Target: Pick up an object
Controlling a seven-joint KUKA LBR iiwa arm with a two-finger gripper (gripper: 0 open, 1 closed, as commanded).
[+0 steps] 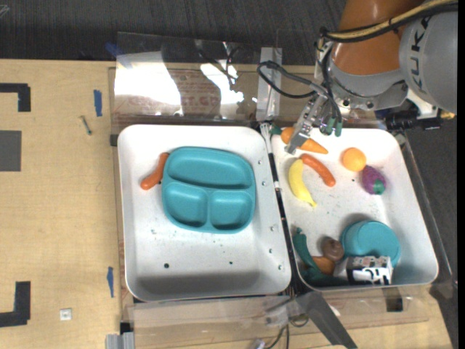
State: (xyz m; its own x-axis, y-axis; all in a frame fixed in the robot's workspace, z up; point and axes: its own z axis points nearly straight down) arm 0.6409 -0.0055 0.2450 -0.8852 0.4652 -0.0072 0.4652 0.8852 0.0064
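- I see bare wooden bench (58, 217) on the far left of the scene, with black corner marks and bits of blue tape on it.
- Left bin (138, 253): a teal divided tray (207, 187) sits in its far half, three compartments facing up.
- An orange sausage-like piece (153, 171) lies slanted against the tray's left edge, touching it.
- A clear plastic sheet (182, 86) stands behind the left bin, throwing glare.
- Right bin (418, 217): a yellow banana (298, 182) lies just right of the divider between the bins, running near to far.
- Just right of the banana, an orange-red sausage (319, 169) lies diagonally, nearly touching it.
- The gripper (301, 138) hangs over the far left corner of the right bin, directly above a carrot (312, 146). I cannot tell from here whether the jaws are apart or closed, or whether they have the carrot.
- Right of that, an orange ball (354, 158) and, just beside it, a purple piece with green on it (374, 179).
- Near end of the right bin: a dark green item (305, 257), a small brown object (333, 249), a teal cup (370, 240) on its side, and a black-and-white item (369, 270) touching the cup.
- The grey arm with its orange band (378, 20) comes in from the far right.
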